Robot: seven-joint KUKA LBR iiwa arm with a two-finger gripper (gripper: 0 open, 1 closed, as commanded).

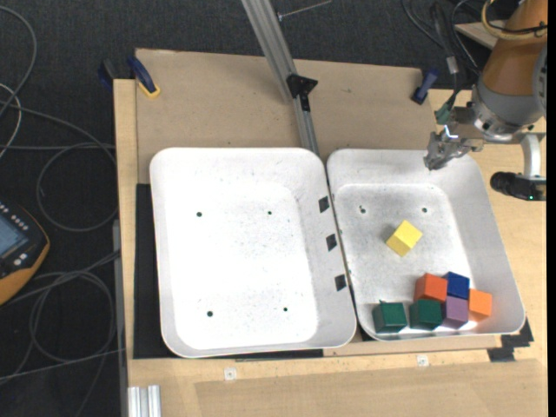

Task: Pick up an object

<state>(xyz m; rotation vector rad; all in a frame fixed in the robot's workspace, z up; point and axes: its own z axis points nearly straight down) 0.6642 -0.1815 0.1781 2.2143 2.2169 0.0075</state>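
Your easiest target is the small yellow cube (404, 238), lying alone on the floor of the right-hand shallow white bin (492, 233), a little tilted to the bin's walls and well apart from everything else. It looks like a light, rigid block, wood or foam, with flat faces and crisp edges: it should not crush, but smooth sides may slip if you catch it across a corner. Take it across two opposite flat faces, with the grip turned to match its rotation.

Toward that bin's near right corner sits a tight cluster: two dark green cubes (390, 316), an orange-red cube (430, 287), a blue cube (457, 283), a purple cube (456, 310) and a lighter orange cube (479, 303). They touch or nearly touch one another, so you would have little room to slide in beside any of them.

The two-finger gripper (437, 155) hovers over the far rim of the right bin, apart from the yellow cube and carrying nothing that you can see; at this size, whether it is spread or pressed together cannot be told. The left-hand white bin (165, 233) lies beside it.
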